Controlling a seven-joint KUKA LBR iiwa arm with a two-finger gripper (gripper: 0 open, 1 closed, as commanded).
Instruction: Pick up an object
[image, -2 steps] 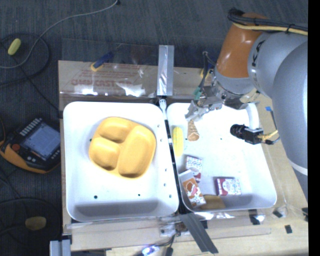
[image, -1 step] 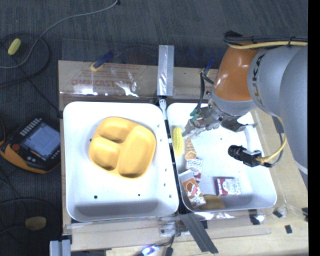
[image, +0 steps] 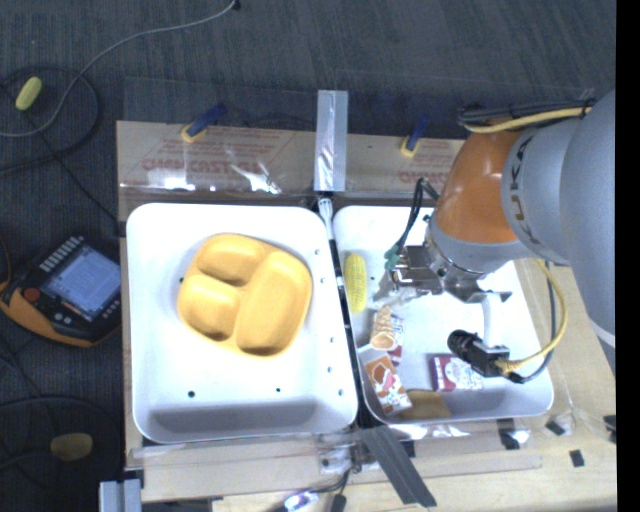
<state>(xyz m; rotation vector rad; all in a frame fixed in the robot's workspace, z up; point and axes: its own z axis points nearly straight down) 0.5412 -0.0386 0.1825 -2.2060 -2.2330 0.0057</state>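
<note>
The right bin (image: 520, 395) holds a yellow corn cob (image: 354, 280) against its left wall. Below the cob lie a small pale snack packet (image: 386, 328) and an orange-red packet (image: 385, 380). A dark red packet (image: 455, 373) and a brown item (image: 428, 403) lie near the bin's front. My gripper (image: 402, 272) hangs low over the upper left of this bin, just right of the corn cob and above the pale packet. The grey arm with its orange band (image: 485, 200) covers the bin's upper right. A large yellow bun-shaped object (image: 245, 292) fills the middle of the left bin (image: 160, 400).
A ridge (image: 338, 300) divides the two bins. A black connector with a yellow cable (image: 480, 350) hangs off the arm above the right bin. A handheld pendant (image: 75, 290) lies on the floor at left. Clamps (image: 203, 121) hold the board behind the bins.
</note>
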